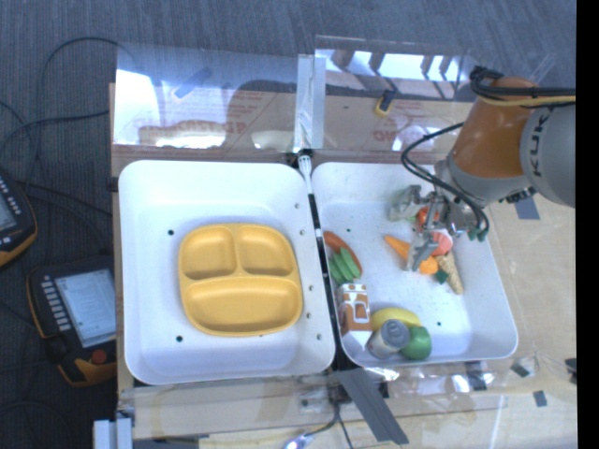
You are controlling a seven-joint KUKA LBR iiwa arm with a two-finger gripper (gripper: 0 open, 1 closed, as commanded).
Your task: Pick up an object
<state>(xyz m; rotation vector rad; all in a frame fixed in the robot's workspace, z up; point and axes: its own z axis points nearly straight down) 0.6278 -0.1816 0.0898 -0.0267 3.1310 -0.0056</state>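
Two bins: left [150,195] holds a yellow tray [241,279], right [496,316] seemingly toy food.

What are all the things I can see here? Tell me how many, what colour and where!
bins: two, white, side by side on the bench
tray: one, yellow, three compartments, in the left-hand bin
green toy: one, right-hand bin, by the divider
small box: one, white and orange, below the green toy
banana: one, yellow, near the front wall
green ball: one, beside the banana
orange piece: one, mid bin
arm: one, grey and orange, from the right
hand: one, low over small toys
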